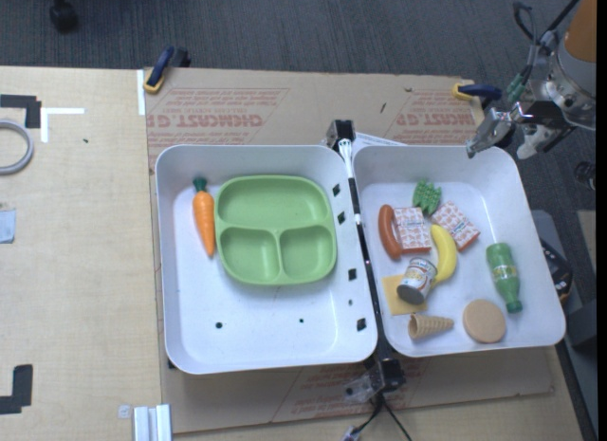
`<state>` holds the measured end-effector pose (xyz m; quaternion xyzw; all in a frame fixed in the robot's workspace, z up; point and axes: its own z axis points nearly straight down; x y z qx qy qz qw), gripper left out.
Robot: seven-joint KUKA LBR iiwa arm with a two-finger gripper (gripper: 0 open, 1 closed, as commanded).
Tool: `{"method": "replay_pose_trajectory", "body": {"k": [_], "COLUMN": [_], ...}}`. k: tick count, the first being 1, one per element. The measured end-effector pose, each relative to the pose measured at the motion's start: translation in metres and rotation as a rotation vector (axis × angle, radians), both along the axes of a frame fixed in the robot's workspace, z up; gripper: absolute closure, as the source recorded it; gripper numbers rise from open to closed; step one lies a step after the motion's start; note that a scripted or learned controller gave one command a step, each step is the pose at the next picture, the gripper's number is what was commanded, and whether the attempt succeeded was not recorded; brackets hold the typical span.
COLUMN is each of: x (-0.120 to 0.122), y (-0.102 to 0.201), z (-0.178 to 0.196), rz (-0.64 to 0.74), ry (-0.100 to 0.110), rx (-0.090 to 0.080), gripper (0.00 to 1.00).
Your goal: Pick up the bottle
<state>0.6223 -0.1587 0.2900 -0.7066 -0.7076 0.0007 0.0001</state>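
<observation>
1. Gripper (505, 133) at the end of the grey arm hangs above the far right corner of the right bin (531, 204), reaching in from the right edge of the camera view. Its two fingers point down and to the left and stand spread apart with nothing between them. It is well apart from everything lying in the bin.

2. Bottle (503, 276): one, green with a pale label, lying on its side against the right wall of the right bin, cap toward the near edge. Any words on the label are too small to read.

3. Right bin, other things: one banana (444, 251), one sausage (387, 229), two red-and-white packets (412, 229), one sprig of greens (427, 196), one small can (416, 281) resting on a yellow slice (395, 294), one ice-cream cone (430, 325), and one round tan biscuit (485, 321) just beside the bottle's cap end.

4. Left bin (180, 306): one green divided plate (276, 229) with three compartments, and one carrot (204, 218) just beside its left edge.

5. Cardboard sheet (218, 112) under both bins carries red print that reads upside down from this view; I cannot make it out with certainty. Two blue-and-yellow clamps (163, 67) grip its far edge, one at each end.
</observation>
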Motion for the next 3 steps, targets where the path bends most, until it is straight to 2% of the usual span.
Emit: {"method": "replay_pose_trajectory", "body": {"k": [1, 2, 3], "x": [-0.046, -0.045, -0.077], "y": [-0.007, -0.008, -0.008], "z": [-0.185, -0.174, -0.059], "rz": [0.367, 0.364, 0.355], "ry": [-0.003, -0.007, -0.003], "rx": [-0.001, -0.003, -0.001], "gripper": [0.00, 1.00, 1.00]}}
